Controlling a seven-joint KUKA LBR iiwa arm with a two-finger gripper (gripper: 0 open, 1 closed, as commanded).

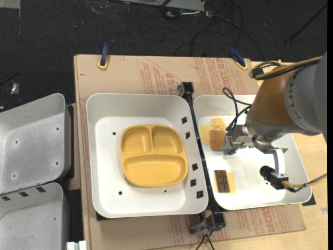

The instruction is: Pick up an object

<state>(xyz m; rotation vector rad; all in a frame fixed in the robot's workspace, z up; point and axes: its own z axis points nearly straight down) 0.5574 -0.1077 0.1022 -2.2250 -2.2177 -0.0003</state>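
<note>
Camera view: tan block just beside tool.

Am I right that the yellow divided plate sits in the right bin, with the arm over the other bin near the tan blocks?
Not quite. The camera view shows the yellow divided plate in the left bin, not the right. The rest holds: the arm is over the other bin, the right bin, with its gripper near the tan blocks.

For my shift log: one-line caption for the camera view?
Arm's gripper low in the right bin beside a tan block; yellow divided plate in the left bin.
</note>
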